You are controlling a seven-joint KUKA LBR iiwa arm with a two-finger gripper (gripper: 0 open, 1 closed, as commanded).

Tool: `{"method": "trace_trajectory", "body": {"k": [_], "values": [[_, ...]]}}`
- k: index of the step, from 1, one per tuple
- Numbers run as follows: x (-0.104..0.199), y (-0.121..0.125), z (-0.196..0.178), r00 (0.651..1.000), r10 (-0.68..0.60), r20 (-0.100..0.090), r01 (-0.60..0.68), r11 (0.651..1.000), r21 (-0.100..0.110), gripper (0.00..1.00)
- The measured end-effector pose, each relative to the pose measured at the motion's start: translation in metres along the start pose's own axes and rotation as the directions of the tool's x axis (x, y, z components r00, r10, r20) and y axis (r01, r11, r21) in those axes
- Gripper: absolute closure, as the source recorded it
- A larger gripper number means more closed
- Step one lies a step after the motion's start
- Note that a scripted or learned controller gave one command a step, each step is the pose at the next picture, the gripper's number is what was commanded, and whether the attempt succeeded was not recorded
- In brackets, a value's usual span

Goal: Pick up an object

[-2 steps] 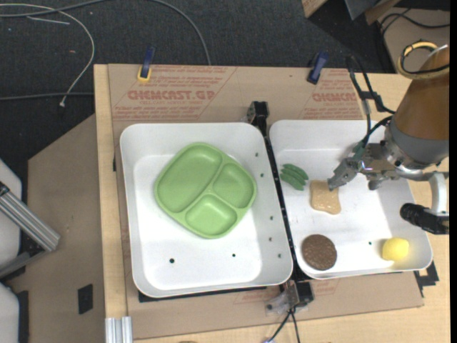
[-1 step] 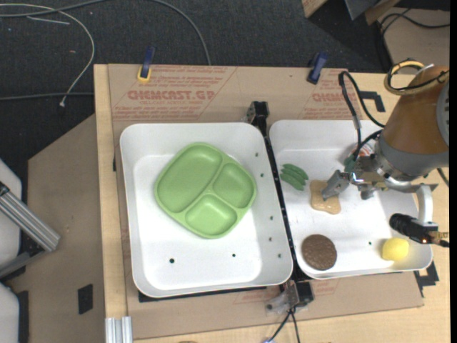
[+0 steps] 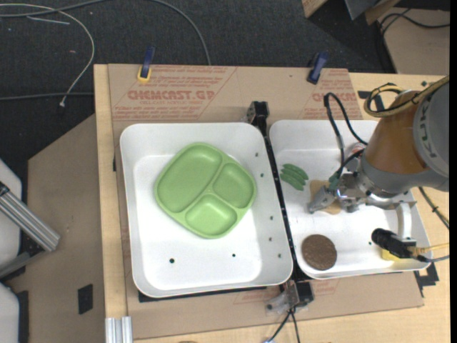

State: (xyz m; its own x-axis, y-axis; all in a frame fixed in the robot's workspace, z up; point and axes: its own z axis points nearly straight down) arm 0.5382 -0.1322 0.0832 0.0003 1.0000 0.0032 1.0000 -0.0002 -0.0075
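Camera view: pincer (image 3: 323,203) low in right bin (image 3: 314,138), grip state unreadable; ridged green leaf-shaped piece (image 3: 293,175) nearby.

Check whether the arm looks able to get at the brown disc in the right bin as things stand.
Probably yes. The brown disc lies flat and alone near the right bin's front edge, nothing on top of it. The tool hangs in the same bin just behind it. The nearby rim might crowd a grasp.

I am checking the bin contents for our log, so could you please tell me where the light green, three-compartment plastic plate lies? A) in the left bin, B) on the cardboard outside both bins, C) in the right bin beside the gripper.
A: the light green divided plate lies inside the left white bin.
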Motion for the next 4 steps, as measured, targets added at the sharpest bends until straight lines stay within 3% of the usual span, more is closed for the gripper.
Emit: {"method": "trace_trajectory", "body": {"k": [1, 2, 4], "values": [[0.000, 0.000, -0.002, 1.000, 0.000, 0.000, 0.000, 1.000, -0.004, 0.00], [0.001, 0.001, -0.013, 1.000, 0.001, 0.001, -0.001, 1.000, -0.007, 1.00], [-0.015, 0.002, -0.136, 1.000, -0.001, 0.006, 0.001, 1.000, -0.016, 1.00]]}}
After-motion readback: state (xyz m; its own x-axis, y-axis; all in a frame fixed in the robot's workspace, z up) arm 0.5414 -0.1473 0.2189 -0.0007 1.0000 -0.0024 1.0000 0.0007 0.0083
